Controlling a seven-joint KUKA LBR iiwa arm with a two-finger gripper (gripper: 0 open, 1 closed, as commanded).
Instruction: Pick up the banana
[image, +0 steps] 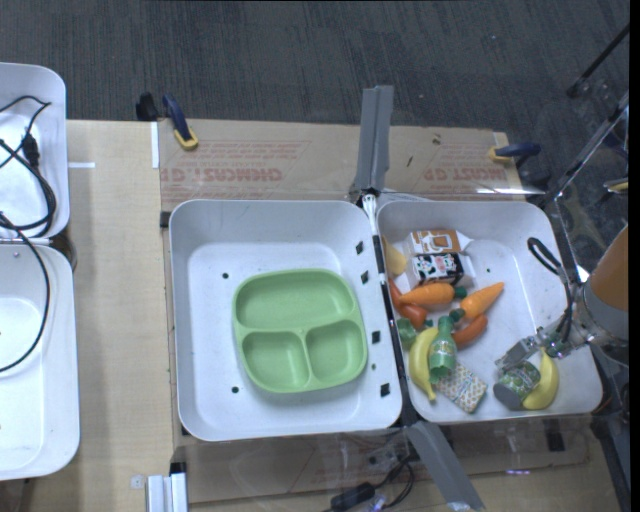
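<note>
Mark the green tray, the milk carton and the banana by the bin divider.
green tray (297, 297), camera view, on its large upper compartment.
milk carton (438, 267), camera view, on its cow-patterned face.
banana (422, 362), camera view, on its curved middle.

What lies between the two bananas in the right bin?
In the camera view, a patterned packet lies between the left banana and the right banana.

Even overhead light, soft shadows, mild blur, slight glare.
</note>
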